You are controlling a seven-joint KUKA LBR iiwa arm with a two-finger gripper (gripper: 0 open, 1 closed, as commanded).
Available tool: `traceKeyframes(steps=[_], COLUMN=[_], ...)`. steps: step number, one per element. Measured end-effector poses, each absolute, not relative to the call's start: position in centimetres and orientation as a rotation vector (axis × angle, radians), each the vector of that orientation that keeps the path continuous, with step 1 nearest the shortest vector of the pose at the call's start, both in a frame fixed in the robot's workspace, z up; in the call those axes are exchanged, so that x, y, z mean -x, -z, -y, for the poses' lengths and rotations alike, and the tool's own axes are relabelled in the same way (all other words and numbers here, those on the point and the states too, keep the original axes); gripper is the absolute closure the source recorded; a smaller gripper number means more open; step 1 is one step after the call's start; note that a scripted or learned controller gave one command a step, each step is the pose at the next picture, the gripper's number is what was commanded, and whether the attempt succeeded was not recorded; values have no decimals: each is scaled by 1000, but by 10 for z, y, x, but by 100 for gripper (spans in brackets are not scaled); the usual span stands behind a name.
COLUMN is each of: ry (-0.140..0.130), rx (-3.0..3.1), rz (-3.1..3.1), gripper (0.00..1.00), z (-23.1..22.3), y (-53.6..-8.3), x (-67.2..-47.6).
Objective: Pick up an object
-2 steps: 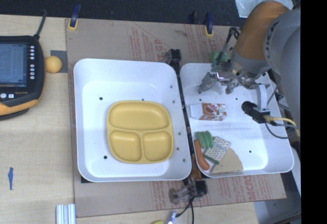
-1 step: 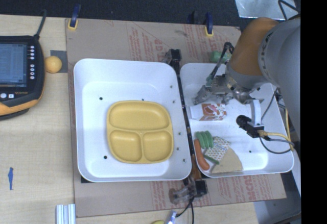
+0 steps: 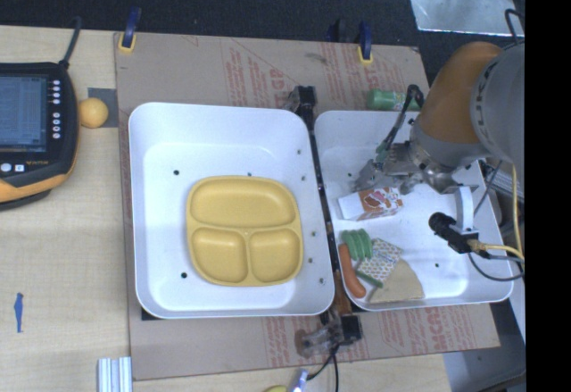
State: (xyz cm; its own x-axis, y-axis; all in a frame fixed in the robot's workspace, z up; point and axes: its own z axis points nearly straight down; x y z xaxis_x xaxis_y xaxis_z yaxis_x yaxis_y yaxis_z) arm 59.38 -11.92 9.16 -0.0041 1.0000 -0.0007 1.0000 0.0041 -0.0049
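Note:
The right bin (image 3: 464, 292) holds several small objects. A white packet with red print (image 3: 381, 202) lies near its middle. A green ribbed piece (image 3: 357, 243), an orange carrot-like stick (image 3: 351, 272), a patterned card (image 3: 380, 259) and a tan wedge (image 3: 398, 285) cluster at the front left. My gripper (image 3: 382, 170) hangs low over the bin, just above the far edge of the packet. The grey arm with its orange band (image 3: 453, 100) reaches in from the right. Nothing is visibly lifted.
The left bin (image 3: 161, 149) holds a yellow divided plate (image 3: 243, 229). A teach pendant (image 3: 28, 136) and a yellow ball (image 3: 93, 112) sit left of the bins. A small green item (image 3: 384, 99) lies behind the right bin. A black cable plug (image 3: 451, 233) hangs over the right bin.

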Motion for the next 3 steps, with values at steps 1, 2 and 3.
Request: traceKeyframes(steps=[1,2,3], ry=[-8,-8,-5], rx=[2212,2212,2215], rz=[2225,2225,2224], gripper=[100,0,0], z=[120,120,111], y=[-102,-102,-91], x=[-594,-594,-559])
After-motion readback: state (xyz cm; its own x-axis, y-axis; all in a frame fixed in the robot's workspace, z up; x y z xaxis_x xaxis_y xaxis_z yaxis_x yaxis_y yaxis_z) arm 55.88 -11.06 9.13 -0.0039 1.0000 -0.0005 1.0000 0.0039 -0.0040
